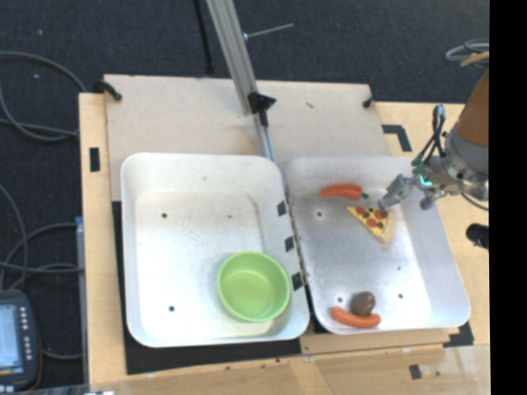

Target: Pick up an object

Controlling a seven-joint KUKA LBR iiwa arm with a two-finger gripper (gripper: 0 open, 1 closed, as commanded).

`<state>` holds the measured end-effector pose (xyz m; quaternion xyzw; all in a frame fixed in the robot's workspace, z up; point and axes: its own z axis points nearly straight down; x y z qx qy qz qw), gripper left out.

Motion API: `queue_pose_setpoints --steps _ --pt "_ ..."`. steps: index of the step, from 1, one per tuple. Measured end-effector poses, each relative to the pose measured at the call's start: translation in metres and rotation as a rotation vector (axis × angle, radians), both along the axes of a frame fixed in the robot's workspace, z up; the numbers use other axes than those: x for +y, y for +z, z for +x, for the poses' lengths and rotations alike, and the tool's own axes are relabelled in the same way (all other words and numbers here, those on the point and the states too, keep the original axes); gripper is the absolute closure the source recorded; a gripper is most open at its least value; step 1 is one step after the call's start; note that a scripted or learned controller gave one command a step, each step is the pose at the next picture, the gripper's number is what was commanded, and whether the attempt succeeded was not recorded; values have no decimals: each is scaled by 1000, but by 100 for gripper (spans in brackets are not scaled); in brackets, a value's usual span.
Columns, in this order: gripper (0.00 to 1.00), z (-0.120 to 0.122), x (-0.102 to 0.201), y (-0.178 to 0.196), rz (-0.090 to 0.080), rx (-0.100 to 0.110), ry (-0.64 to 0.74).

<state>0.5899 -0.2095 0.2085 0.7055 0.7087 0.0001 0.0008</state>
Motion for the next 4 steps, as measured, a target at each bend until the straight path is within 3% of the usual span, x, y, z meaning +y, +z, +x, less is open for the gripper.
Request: queue_pose_setpoints --steps 2,3,4 --pt "0 7 0 -99 -1 5 -1" --pt "0 7 -1 -108 -3 2 -3" --pt "100 8 -2 -96 -3 -2 -2"
